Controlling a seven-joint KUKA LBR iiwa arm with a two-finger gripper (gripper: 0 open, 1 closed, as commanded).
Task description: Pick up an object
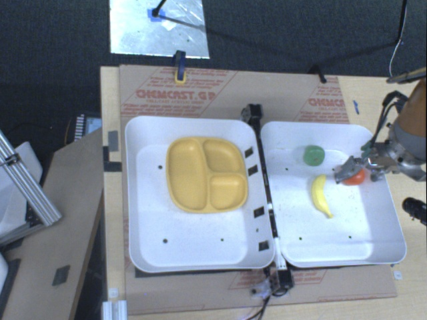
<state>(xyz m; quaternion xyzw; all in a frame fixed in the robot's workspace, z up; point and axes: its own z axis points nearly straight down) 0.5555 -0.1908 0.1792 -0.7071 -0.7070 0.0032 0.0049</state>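
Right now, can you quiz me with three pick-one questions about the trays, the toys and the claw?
1. Where is the yellow divided plastic plate?
A. left white bin
B. right white bin
C. floor

2. How many toys are in the right white bin?
A. one
B. three
C. five

3. The claw is
A. over the plate
B. by the small orange-red toy
C. outside the bins

Answers: 1 A, the plate lies there. 2 B, green round toy, yellow plastic banana, orange-red toy. 3 B, its tip meets that toy.

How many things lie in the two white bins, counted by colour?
Yellow: 2, the yellow plastic divided plate and the yellow toy banana.
Green: 1, the small green round object.
Orange-red: 1, the small orange-red object at the gripper.
Total: 4.
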